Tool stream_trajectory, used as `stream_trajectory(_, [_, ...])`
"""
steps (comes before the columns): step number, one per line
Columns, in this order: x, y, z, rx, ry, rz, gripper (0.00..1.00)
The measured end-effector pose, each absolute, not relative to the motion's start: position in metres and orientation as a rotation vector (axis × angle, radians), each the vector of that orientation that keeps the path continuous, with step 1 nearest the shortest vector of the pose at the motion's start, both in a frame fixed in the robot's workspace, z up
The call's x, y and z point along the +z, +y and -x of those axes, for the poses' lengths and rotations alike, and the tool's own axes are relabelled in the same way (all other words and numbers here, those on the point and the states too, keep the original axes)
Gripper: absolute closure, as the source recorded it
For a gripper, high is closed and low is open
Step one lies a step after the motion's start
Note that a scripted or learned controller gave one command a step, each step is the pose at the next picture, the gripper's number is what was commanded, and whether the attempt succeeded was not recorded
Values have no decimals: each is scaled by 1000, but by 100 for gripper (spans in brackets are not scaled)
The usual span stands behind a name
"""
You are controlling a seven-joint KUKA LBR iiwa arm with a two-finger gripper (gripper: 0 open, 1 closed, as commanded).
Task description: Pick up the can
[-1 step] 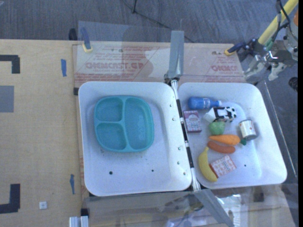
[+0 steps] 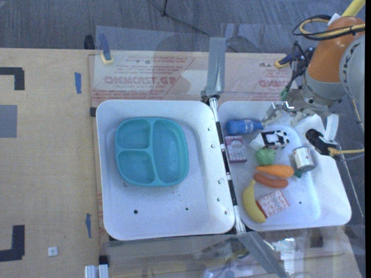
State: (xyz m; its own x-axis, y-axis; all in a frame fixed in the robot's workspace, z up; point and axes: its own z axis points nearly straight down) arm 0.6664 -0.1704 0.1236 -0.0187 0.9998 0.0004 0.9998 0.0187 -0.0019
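- I am looking down on the right bin (image 2: 339,210), where the can (image 2: 302,158) is lying on its side near the right wall, one round end facing down-left and its long axis running up-right to down-left.
- The claw (image 2: 285,110) is hanging over the bin's upper right part, under the orange wrist; I cannot tell how it is set from this slant.
- The can is sitting below the claw and a little to the right in the view, apart from it, with nothing held.
- A carrot (image 2: 276,170) and a sausage (image 2: 271,180) are lying just left of the can, a green ball (image 2: 266,155) further left, and a black-and-white toy (image 2: 274,138) between claw and can.
- I am judging that the coming move needs a shift toward the view's lower right, then a descent with the grip set across the can's long axis.
- The right wall and the carrot are leaving little room on either side.
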Motion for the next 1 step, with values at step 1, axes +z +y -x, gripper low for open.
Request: stream_trajectory(1, [87, -193, -613, -6, -2124, 2321, 0])
